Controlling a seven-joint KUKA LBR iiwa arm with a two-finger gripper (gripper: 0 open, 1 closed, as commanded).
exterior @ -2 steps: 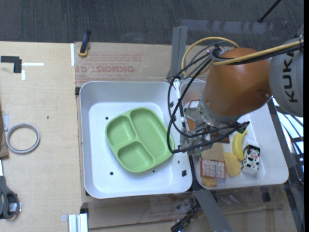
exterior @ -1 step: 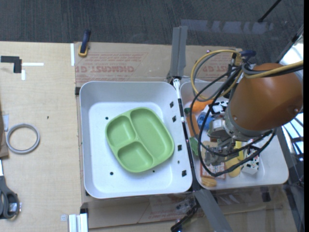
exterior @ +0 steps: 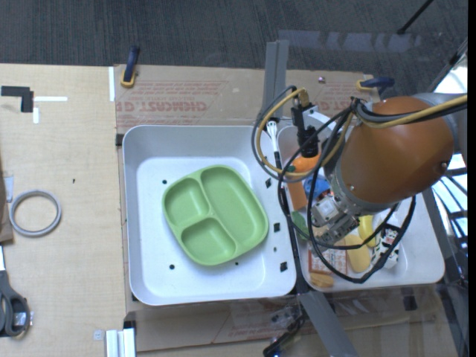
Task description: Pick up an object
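A green plate with three compartments (exterior: 216,214) lies in the left white bin (exterior: 141,274). The arm's orange band (exterior: 394,147) and wrist hang over the right bin (exterior: 424,270), hiding most of what is in it. My gripper (exterior: 331,225) points down into that bin among small objects: an orange piece (exterior: 303,171), a blue piece (exterior: 316,188), a green piece (exterior: 300,220) and yellow pieces (exterior: 362,257). Cables and the wrist cover the space around it.
A roll of grey tape (exterior: 33,213) lies on the wooden bench at the left. Scissors (exterior: 11,311) sit at the lower left edge. A blue-handled clamp (exterior: 132,65) holds the cardboard behind the bins. A metal post (exterior: 275,80) stands between the bins.
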